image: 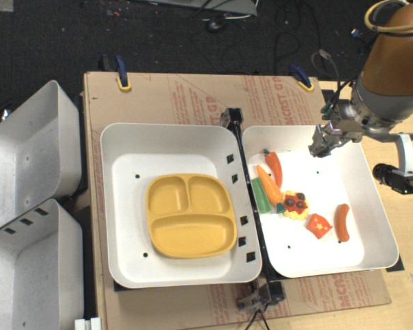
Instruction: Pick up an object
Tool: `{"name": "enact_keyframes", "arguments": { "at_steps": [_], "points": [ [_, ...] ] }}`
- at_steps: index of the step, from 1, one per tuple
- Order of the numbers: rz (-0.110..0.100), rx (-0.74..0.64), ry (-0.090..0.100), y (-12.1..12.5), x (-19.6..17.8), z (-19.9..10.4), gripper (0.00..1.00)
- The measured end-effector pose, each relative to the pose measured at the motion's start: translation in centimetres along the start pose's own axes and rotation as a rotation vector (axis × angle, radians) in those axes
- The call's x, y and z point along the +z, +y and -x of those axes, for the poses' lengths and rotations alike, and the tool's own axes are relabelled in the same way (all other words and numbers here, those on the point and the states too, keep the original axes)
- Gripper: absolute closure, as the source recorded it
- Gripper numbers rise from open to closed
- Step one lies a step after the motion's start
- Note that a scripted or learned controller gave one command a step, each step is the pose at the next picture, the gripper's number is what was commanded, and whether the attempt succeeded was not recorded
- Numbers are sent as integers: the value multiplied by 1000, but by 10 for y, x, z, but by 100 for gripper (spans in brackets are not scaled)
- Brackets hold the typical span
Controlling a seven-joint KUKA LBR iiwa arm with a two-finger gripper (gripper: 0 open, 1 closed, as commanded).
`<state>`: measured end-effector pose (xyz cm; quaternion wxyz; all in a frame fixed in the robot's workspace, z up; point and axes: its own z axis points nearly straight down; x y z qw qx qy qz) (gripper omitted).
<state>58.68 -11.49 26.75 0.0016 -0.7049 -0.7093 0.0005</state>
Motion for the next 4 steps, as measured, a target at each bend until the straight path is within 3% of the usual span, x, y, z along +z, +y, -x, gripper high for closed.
{"name": "enact_keyframes", "arguments": {
  "at_steps": [4],
  "points": [
    [0,0,-1,-47,31,-211,100]
  ]
}}
